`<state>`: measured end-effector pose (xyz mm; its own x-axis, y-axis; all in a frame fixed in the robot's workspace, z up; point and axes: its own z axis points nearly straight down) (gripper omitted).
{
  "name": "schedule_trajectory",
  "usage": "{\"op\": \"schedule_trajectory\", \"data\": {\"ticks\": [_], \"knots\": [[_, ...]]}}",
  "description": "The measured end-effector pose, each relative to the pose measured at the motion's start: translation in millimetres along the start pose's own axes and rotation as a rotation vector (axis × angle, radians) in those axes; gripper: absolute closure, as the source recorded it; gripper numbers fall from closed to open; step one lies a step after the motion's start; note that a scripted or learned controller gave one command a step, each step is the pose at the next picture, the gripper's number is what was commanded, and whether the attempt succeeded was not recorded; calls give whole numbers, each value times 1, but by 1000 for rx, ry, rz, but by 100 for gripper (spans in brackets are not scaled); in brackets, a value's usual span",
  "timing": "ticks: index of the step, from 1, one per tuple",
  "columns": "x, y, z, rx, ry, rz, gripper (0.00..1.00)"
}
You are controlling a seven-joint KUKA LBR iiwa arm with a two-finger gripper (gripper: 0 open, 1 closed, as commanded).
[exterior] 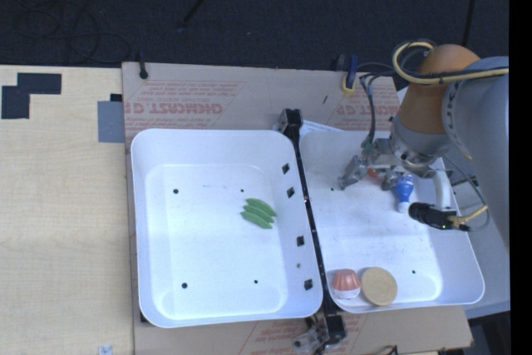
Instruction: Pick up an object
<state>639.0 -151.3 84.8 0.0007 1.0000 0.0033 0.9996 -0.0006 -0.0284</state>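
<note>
Arm over the right bin (pixel 465 295), wrist low near its far edge. Gripper (pixel 356 172) reaches toward the divider between the bins; whether it is released or clenched cannot be told at this size, and nothing shows in it. A small blue-and-white item (pixel 404 190) lies just beside the wrist.

Candidates: green pods (pixel 258 213) mid left bin (pixel 150 295); pink-and-white piece (pixel 345 283) and tan disc (pixel 378 286), touching, at the right bin's near edge by the divider.

Judgement: approach step, no pick made. Next move calls for settling on one target, centring above it, then descending.
</note>
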Motion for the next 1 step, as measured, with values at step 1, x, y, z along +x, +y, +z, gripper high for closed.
{"op": "schedule_trajectory", "data": {"ticks": [1], "knots": [[-35,-13,-3,-26,7,-3,0]]}}
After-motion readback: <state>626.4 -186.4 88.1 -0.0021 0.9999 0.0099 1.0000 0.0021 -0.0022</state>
